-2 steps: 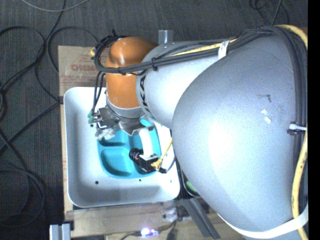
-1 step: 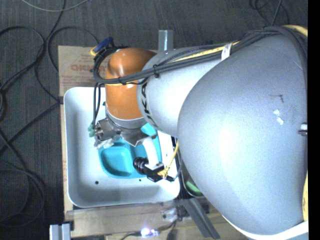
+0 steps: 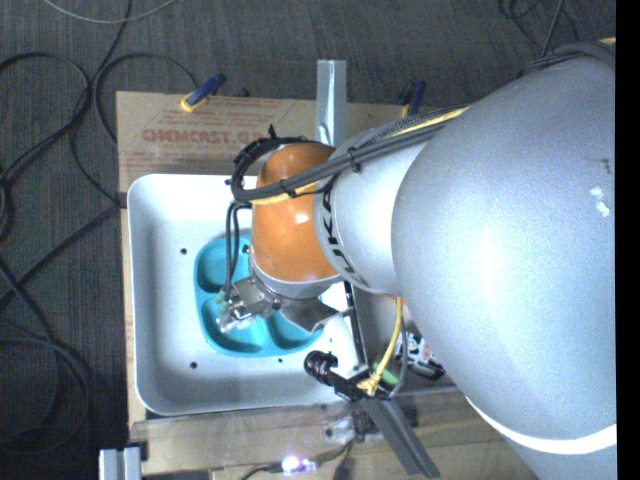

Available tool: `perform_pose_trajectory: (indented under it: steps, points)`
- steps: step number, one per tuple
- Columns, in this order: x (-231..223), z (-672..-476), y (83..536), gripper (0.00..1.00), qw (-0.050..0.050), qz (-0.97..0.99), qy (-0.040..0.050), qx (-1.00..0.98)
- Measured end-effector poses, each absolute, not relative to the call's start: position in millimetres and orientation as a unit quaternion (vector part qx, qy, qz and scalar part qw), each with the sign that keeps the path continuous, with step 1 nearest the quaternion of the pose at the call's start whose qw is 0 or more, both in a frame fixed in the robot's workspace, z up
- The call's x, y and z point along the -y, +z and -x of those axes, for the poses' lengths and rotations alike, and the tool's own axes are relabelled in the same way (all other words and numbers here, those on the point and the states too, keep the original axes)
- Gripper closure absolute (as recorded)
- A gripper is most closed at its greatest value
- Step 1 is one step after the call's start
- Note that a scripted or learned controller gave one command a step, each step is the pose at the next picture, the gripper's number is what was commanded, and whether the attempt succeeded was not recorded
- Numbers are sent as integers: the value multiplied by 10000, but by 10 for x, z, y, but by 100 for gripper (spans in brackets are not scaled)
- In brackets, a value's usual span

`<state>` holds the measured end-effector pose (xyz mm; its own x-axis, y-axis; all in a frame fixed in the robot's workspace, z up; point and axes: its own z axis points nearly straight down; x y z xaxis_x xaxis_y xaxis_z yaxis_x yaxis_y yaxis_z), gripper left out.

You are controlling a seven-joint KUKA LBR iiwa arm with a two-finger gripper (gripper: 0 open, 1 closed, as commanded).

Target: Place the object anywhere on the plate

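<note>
Plate, blue and partitioned, lies in the left white bin, toward that bin's right half, and it serves as the landmark for everything else. Most of its right side is covered by the arm's orange band and grey wrist.

The tool hangs directly above the plate's lower middle, close to its surface. Its metal end is small and glary, so whether it is spread or closed cannot be told, and no object can be made out in it. The object to be placed cannot be identified; it may be hidden under the wrist.

Judging from the position, the step in hand is the set-down. Doing it well means lowering straight over a flat compartment of the plate, away from the raised dividers and the rim, releasing only when the load is just above the surface, then lifting vertically so nothing is dragged off toward the bin floor.
</note>
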<state>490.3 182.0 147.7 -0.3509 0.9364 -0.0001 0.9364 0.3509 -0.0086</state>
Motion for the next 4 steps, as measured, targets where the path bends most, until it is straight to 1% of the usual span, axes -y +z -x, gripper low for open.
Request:
perform_pose_trajectory:
  steps: [1,2,3,4]
  points:
    - [-2208,-5652,1221,100,-8,5111,-3,8595]
    - [-2195,-4942,1489,100,17,5104,35,8599]
    - [-2117,-4838,1484,100,29,5671,31,8237]
    - [-2240,-4889,903,100,-32,6234,-41,7819]
